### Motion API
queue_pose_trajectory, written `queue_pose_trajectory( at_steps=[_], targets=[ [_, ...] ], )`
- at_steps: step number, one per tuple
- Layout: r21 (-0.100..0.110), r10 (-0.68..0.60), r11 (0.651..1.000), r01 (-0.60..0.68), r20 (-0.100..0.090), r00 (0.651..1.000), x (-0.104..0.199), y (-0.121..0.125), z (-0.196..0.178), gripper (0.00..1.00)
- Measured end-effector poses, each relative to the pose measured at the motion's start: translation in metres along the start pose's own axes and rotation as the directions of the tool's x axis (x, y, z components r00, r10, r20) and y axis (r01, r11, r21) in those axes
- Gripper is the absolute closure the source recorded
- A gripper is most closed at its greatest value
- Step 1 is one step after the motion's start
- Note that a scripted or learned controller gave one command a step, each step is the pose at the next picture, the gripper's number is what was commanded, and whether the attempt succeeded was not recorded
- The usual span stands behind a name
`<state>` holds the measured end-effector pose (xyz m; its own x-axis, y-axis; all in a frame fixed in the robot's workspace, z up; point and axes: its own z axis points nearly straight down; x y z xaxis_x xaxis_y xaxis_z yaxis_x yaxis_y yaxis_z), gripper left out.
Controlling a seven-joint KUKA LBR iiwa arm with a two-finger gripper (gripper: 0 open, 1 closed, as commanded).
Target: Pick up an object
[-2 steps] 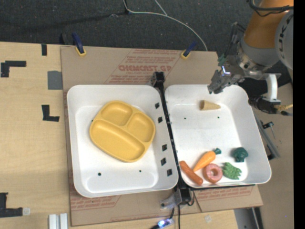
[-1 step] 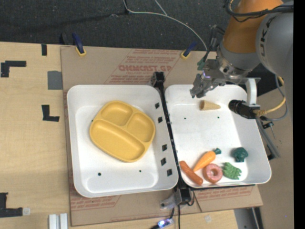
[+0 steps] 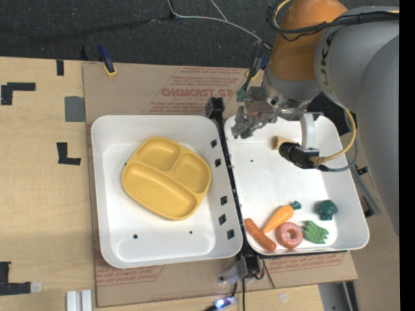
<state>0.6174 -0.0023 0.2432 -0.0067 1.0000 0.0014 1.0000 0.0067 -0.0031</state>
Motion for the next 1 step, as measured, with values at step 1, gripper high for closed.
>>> queue_pose_trajectory(
  at_steps=[1],
  targets=[
    [0.001,0.000,1.000,0.000,0.000,1.000,0.0599,0.0029,0.0152,1.00]
  ],
)
